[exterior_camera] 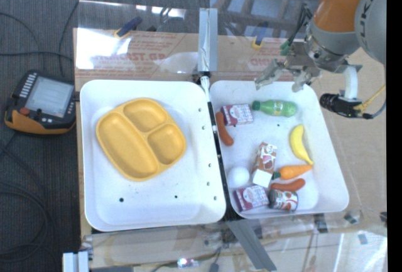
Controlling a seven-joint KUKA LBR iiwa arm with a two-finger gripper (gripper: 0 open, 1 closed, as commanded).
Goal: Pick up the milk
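Right bin (333, 192), near edge: a squat can (284, 200) with a red-and-white label, writing too small to read; touching its left side, a small carton (250, 196) with a dark red printed face, text illegible. Just beyond the can, a brown sausage (287, 184), and beyond that a carrot (294, 171) with its green end toward the left. A white cube (262, 178) sits against the carton's far side; a white ball (239, 176) lies left of it.

Mid bin: the milk (266, 156), a small gable-top carton with a red-brown and white pattern, lettering unreadable, resting just beyond the white cube. To its right, a banana (301, 144) lying along the right wall.

Far part of bin: a red sausage (223, 129) by the left wall; a second dark red pouch (237, 114) beside it; a green bottle (275, 107) on its side, cap to the left.

Left bin (100, 205): a yellow three-compartment tray (141, 137).

Left of the bins: a handheld pendant (39, 103) with an orange rim and grey screen.

Far edge: the gripper (286, 81) hangs over the right bin's far rim, jaws spread wide, nothing between them, well apart from the milk. The clear panel behind the bins carries faint red print, unreadable.
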